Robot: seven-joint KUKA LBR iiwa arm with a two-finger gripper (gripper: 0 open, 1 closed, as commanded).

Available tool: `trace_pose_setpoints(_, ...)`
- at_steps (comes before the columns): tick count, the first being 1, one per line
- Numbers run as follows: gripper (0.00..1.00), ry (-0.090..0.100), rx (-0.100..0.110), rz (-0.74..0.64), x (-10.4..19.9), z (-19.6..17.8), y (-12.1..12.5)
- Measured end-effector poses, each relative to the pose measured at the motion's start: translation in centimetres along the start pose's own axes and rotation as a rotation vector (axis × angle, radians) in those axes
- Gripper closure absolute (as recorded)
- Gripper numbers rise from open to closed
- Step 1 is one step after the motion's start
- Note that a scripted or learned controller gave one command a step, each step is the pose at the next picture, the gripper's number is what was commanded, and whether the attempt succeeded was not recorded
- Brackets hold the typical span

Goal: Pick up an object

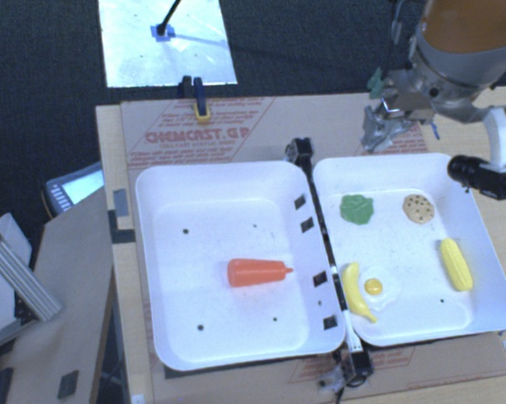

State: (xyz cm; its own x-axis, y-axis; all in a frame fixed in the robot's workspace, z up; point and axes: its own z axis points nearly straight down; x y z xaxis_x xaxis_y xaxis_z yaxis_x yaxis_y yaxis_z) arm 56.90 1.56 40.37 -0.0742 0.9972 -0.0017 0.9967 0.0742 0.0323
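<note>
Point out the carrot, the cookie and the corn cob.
carrot [257, 271], camera view, middle of its orange body.
cookie [418, 209], camera view, centre of its face.
corn cob [456, 264], camera view, middle of the yellow cob.

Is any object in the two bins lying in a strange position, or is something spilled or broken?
Nothing stands out. The carrot lies alone in the left bin; the banana touches the fried egg in the right bin.
</note>
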Motion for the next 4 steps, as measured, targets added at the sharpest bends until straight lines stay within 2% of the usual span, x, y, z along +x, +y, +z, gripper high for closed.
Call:
trace_pose_setpoints(1, 1.0, 0.001, 0.038, 0.07, 1.2, 3.6, -8.0)
trace_pose_setpoints(2, 1.0, 0.001, 0.028, 0.065, 1.1, 2.3, -7.6)
trace_pose_setpoints(4, 1.0, 0.002, 0.022, 0.053, 1.1, 0.2, -7.4)
